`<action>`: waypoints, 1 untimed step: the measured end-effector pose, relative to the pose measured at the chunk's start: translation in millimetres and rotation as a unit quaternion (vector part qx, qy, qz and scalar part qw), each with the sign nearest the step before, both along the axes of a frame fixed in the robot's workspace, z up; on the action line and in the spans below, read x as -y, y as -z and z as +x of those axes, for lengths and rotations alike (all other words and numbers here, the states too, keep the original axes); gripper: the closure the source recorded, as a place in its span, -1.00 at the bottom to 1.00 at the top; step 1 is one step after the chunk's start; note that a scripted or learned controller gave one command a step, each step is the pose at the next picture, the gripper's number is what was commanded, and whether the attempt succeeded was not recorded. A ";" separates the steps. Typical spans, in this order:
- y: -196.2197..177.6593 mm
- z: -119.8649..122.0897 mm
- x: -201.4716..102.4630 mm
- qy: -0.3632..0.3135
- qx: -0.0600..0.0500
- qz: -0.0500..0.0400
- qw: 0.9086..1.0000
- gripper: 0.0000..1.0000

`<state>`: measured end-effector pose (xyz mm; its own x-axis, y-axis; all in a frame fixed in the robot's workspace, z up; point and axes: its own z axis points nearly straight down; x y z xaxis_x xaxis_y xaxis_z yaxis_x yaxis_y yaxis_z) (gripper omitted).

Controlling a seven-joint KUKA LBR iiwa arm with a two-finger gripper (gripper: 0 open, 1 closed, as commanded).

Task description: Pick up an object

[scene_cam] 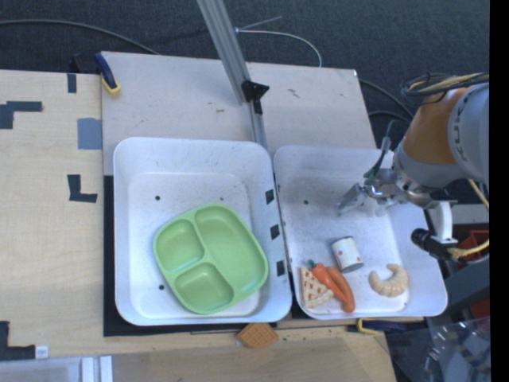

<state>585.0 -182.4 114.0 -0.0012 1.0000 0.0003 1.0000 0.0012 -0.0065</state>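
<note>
Two shallow white bins are seen side by side on the surface (pixel 199 94). The right bin (pixel 318 169) is taken as the landmark. Reaching in over its right rim, the gripper (pixel 359 196) is held above the bin's upper middle floor, with its jaws spread open and nothing between them. Well below the gripper, toward the near edge of the right bin, a small white cylinder (pixel 346 253) is lying tilted. Just below and left of the cylinder, an orange carrot (pixel 334 285) is laid at a slant, touching a waffle-patterned wedge (pixel 312 287) on its left. A pale curled shrimp-like piece (pixel 390 280) is seen to the right of the carrot, near the bin's near right corner. In the left bin (pixel 131 157), beside the right bin, a green divided plate (pixel 210 258) is resting. A small waffle-like piece (pixel 256 336) is lying on the surface just outside the near edge, below the gap between the bins.
</note>
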 end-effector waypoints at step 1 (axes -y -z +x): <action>-12.8 1.2 -0.3 -0.001 0.002 0.000 1.000 1.00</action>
